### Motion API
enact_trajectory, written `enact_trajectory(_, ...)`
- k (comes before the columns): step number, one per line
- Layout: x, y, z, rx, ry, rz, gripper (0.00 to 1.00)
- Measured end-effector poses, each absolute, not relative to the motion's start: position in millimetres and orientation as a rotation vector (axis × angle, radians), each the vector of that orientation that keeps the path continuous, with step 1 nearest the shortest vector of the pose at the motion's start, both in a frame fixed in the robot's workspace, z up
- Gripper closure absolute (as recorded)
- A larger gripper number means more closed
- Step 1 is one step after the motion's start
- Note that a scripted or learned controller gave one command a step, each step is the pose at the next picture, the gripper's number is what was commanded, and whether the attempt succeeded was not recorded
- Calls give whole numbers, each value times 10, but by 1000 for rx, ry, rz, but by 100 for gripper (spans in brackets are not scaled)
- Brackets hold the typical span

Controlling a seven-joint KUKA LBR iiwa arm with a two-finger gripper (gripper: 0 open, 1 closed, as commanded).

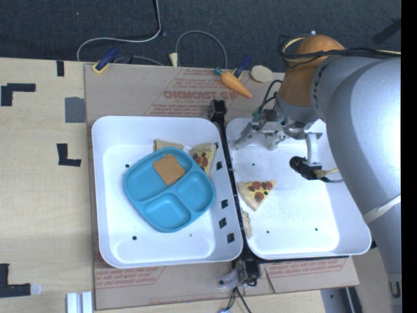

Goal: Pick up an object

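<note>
Blue tray one; pizza slices two; carrot one

Glossy white plastic bins sit on matt printed cardboard over a pale wood-grain bench, holding a smooth blue plastic tray.

the scene is lit evenly and brightly from above, and only soft shadows are cast. mild glare is seen on the white bins. slight softness is noticed throughout.
</note>
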State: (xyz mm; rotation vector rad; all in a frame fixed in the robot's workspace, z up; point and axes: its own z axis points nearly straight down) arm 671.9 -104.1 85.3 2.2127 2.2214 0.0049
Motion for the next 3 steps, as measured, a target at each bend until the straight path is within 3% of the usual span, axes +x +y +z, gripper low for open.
enact_trajectory(1, 6681, -968, 855, 2218, 2219, -7, 0)
enact_trajectory(2, 5945, -945, 871, 2219, 2218, 2, 0)
enact_trajectory(3, 6347, -1011, 980, 2218, 2222, 2, 0)
